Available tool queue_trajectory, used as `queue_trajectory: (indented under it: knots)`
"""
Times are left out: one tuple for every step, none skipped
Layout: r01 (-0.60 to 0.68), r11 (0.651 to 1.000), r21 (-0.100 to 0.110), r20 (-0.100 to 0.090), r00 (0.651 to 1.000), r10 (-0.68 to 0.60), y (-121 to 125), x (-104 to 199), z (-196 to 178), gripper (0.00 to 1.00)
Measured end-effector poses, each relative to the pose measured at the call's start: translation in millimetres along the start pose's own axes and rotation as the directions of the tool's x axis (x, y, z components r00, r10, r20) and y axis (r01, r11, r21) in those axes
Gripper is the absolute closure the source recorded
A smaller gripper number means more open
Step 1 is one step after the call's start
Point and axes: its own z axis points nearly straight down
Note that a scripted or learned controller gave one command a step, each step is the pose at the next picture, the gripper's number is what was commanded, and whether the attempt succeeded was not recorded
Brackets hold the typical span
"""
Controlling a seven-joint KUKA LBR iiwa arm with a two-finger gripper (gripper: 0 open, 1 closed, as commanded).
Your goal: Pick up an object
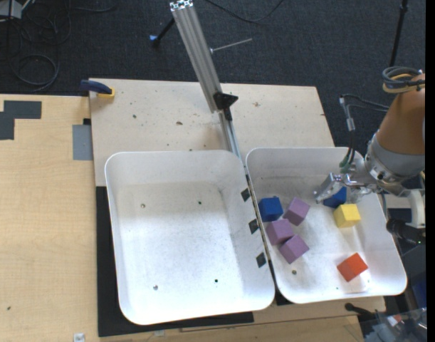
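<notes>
Orange band [406, 123], grey wrist [391, 164], silvery metal gripper [332, 189], looped cables [402, 77]

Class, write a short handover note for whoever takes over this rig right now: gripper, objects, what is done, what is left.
Gripper: low in the right white bin, at a small blue block; grasp unclear.
Same bin: yellow cube, red-orange cube, second blue cube, three purple cubes.
Left white bin: a few dark specks.
Done: arm has reached the objects.
Left: confirm a grasp, lift.

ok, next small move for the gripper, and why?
Probably a short lift straight up to test the grasp. The gripper sits low in the right bin at a blue block, beside the yellow block; whether it holds the blue one is unclear.
</notes>
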Motion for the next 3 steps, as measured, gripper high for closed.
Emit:
queue_trajectory:
  knots:
    - [0.001, 1.0, -0.029, 0.009, 1.0, -0.001, 7, -3, 38, 0.0]
    - [-0.006, 1.0, -0.025, 0.01, 1.0, 0.006, 6, -5, 30, 1.0]
    - [0.002, 1.0, -0.013, 0.004, 1.0, -0.002, 5, -6, -33, 1.0]
